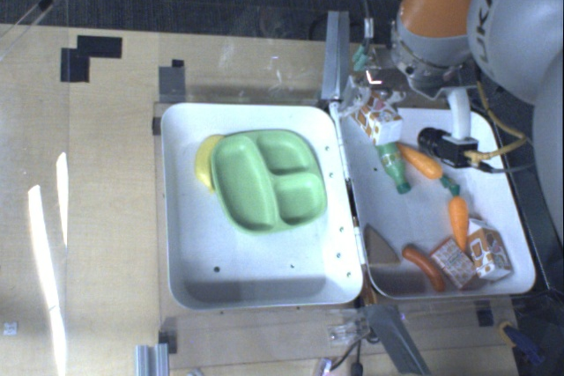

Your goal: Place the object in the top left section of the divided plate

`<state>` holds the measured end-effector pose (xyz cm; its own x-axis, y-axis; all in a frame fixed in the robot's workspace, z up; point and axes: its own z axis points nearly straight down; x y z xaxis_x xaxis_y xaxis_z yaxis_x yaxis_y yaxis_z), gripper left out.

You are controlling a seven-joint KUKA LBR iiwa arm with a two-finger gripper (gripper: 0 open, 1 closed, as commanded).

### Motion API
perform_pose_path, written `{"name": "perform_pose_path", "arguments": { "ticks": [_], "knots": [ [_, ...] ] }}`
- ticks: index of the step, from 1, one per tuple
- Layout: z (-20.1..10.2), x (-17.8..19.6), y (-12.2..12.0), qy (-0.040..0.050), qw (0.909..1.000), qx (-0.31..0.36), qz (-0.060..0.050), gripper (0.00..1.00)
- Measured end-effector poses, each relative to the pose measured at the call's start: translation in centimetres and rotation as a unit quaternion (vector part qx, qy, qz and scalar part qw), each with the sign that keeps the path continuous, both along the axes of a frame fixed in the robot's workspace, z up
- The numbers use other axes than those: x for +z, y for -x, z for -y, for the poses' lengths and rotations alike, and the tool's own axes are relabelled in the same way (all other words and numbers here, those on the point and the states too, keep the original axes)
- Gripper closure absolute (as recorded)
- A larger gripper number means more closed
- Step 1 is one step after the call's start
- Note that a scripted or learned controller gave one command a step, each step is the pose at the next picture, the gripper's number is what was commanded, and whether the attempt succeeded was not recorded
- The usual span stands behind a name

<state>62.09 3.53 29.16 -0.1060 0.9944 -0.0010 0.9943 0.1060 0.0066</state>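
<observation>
One green divided plate point(269, 179) is lying in the left bin point(189, 269), covering a yellow item point(204, 161) at its 9 o'clock edge. Arm hand point(381, 97) is hovering at the right bin's point(520, 260) 11 o'clock corner over a small printed carton point(377, 119); grip state, cannot tell. Green bottle point(393, 166), two carrots point(420, 162), sausage point(424, 267) and cartons point(471, 254) are crowding the right bin.
</observation>
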Motion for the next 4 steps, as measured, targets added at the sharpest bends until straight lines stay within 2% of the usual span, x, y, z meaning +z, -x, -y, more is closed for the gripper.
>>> {"name": "perform_pose_path", "arguments": {
  "ticks": [1, 2, 3, 4],
  "knots": [
    [-4.6, -10.8, 0.4, 0.0, 0.9959, 0.09, -0.002, 1.0],
    [2.3, -10.6, -4.9, 0.0006, 0.9959, 0.091, 0.0, 1.0],
    [0.0, -10.6, -4.9, -0.0002, 0.9997, 0.023, 0.0, 1.0],
    [-5.1, -10.6, -3.5, -0.0003, 0.9977, 0.068, -0.001, 1.0]
  ]
}}
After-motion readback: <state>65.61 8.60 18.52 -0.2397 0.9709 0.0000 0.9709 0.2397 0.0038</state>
